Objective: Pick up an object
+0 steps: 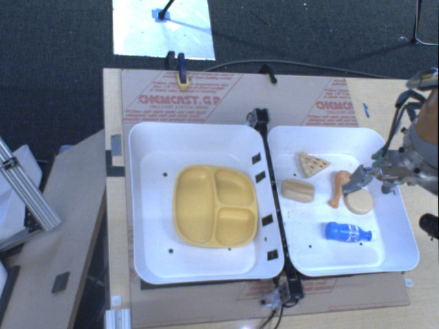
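Note:
The right bin [394, 249] holds several toy foods. A pizza slice [312, 164] lies at the back, a beige bread roll [298, 190] near the divider, and a blue bottle [348, 232] on its side toward the front. An orange drumstick [339, 187] lies beside a round beige disc [359, 202]. My gripper [372, 181] hovers at the bin's right side, just over the back edge of the disc and right of the drumstick. It stands open with nothing between its fingers.
The left bin [147, 184] contains a yellow divided plate [215, 205]. A black hinge strip [269, 197] with clips runs between the two bins. Cables [401, 118] hang along the arm at the right edge.

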Tool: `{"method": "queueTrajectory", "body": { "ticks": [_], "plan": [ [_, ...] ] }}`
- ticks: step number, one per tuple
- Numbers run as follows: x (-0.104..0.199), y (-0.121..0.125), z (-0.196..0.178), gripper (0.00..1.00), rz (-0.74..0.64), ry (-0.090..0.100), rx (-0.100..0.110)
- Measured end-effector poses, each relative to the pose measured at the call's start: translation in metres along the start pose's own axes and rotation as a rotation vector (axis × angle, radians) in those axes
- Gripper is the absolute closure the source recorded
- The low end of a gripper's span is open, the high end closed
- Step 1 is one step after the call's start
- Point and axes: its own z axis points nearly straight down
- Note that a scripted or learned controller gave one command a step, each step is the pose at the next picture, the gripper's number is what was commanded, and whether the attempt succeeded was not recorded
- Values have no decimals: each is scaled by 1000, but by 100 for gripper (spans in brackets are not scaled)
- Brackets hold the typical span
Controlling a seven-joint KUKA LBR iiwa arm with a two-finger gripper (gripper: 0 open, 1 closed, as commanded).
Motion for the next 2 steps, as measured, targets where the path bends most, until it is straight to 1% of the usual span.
{"method": "queueTrajectory", "body": {
  "ticks": [1,2],
  "plan": [
    [0,2,-4,0,-2,-2,-9],
    [1,-3,57,0,0,0,-3]
  ]
}}
